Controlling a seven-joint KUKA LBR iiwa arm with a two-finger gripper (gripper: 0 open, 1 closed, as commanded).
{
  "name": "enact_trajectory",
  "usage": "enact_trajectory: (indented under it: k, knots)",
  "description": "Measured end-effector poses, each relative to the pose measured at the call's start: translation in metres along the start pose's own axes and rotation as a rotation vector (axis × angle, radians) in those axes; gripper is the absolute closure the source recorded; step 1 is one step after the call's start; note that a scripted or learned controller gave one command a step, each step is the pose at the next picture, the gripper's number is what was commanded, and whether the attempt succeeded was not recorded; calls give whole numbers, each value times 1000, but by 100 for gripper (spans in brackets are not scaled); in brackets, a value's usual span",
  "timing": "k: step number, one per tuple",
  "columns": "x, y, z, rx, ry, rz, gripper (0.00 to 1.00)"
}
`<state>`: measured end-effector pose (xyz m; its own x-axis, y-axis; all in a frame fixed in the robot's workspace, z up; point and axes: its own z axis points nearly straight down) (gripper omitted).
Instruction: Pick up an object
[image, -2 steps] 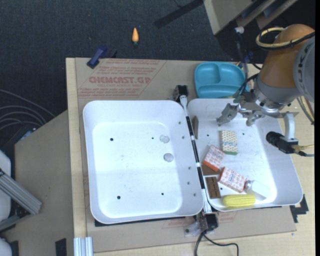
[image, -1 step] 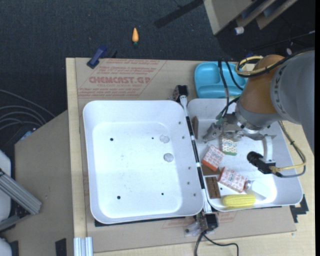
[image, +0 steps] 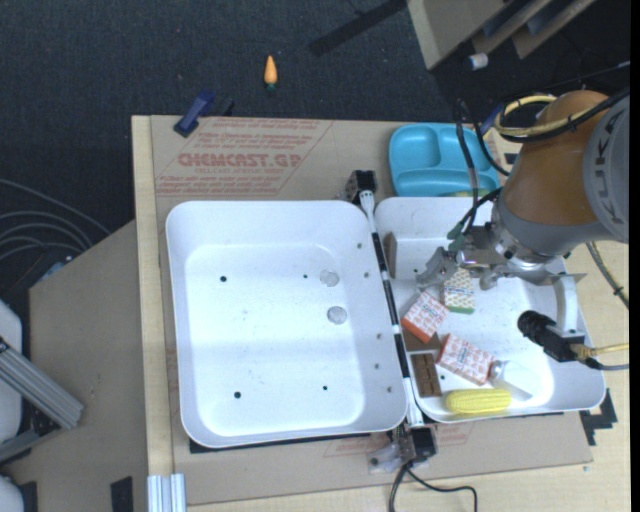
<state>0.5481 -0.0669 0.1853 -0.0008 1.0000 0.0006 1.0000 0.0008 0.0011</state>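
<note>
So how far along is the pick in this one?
Done: the arm has reached over the right bin, with the gripper low among the items. In hand: nothing visibly lifted; the checkered packet, red-and-white box, second red packet and corn cob all lie in the bin. Left: the grasp and the lift. The left bin holds two small discs.

White bins (image: 270, 420), yellow corn cob (image: 478, 402), red-and-white checked packets (image: 466, 359), turquoise tray (image: 430, 160), grey-and-orange arm (image: 560, 170), brown block (image: 424, 373)

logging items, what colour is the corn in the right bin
Yellow; the corn lies near the front of the right bin, in the camera view.
</note>
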Motion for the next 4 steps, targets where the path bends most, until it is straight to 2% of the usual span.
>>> enact_trajectory:
  k: [1, 2, 3, 4]
  knots:
    - [-30, 35, 97, -6, -2, 1, 0]
    - [-32, 36, 86, -12, -6, 3, 100]
    - [-32, 36, 86, -11, -6, 2, 0]
    - [-32, 37, 76, -12, -7, 3, 100]
